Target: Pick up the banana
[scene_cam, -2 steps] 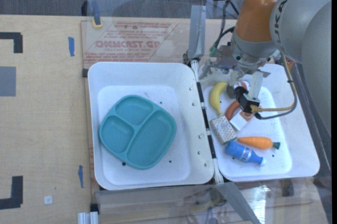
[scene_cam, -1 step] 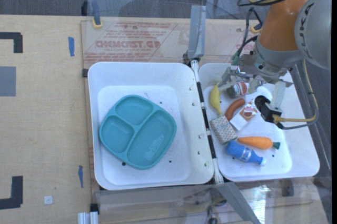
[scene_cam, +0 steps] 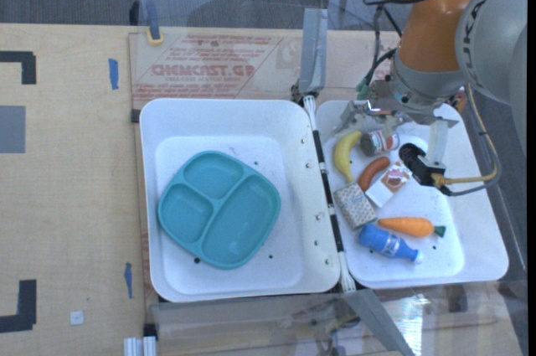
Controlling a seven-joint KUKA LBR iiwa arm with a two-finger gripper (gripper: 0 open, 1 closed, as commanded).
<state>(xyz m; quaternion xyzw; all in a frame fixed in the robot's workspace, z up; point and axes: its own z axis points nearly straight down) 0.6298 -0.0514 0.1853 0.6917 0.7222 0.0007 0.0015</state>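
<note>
Right bin (scene_cam: 481, 258), near side: blue bottle (scene_cam: 389, 245), carrot (scene_cam: 407, 225), grey sponge (scene_cam: 355, 204). Mid bin: sausage (scene_cam: 373, 172), then banana (scene_cam: 345, 153) by the bin's left wall. Arm drops in from right, wrist over the far end, tool (scene_cam: 377, 121) just right of banana's top; tool state: cannot tell. Left bin holds teal plate (scene_cam: 219, 208).

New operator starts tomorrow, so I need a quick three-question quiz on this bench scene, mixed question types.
1. True or false: the banana lies in the bin under the end effector.
2. What sits in the other bin?
A. teal divided plate
B. carrot
C. blue bottle
3. Fill in: just above the blue bottle lies an orange ____.

Key: 1 true; 2 A; 3 carrot.
</note>
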